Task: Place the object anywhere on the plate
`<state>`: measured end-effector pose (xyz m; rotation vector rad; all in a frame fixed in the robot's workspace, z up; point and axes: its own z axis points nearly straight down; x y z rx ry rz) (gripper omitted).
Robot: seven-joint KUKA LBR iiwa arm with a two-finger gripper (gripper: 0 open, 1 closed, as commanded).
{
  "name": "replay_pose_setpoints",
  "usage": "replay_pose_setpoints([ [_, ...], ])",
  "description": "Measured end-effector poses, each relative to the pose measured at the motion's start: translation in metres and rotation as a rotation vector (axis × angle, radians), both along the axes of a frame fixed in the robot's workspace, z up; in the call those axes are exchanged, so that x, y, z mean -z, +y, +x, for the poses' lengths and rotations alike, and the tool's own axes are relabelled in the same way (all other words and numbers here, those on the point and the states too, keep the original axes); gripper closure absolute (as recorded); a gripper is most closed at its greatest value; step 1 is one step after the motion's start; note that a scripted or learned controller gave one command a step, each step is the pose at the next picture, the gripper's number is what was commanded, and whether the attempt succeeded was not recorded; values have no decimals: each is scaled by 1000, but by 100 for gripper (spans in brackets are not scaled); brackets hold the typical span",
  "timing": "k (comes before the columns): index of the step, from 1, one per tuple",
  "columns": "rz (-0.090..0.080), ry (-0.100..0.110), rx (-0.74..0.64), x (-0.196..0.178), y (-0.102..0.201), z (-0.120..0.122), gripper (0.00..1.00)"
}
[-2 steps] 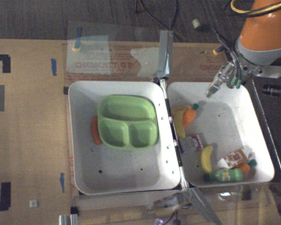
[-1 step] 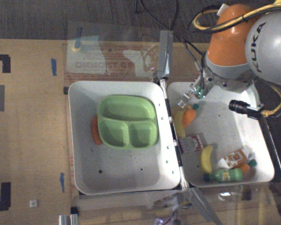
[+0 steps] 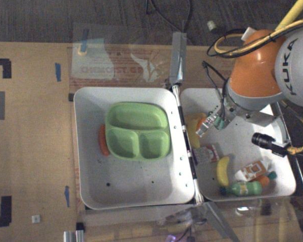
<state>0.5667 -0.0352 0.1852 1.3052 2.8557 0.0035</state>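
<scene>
A green divided plate (image 3: pixel 138 130) lies in the upper part of the left bin (image 3: pixel 91 180). An orange piece (image 3: pixel 103 139) lies against the plate's left edge, on the bin floor. My gripper (image 3: pixel 208 124) is low over the upper left of the right bin (image 3: pixel 280 183), under the orange-banded wrist (image 3: pixel 255 69). It sits right beside a yellow object (image 3: pixel 194 126) near the wall between the bins. The arm hides what lies directly beneath it.
In the right bin lie a red and white packet (image 3: pixel 206 154), a banana (image 3: pixel 222 170), a green bottle (image 3: pixel 242 188) and a small orange and white carton (image 3: pixel 252 171). A black cylinder (image 3: pixel 265 142) sticks out from the arm. Cables loop at the top right.
</scene>
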Motion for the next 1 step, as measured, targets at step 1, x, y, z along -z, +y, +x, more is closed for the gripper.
replay_pose_setpoints([
  [1, -1, -3, -152, 0, 82, 32, 100],
])
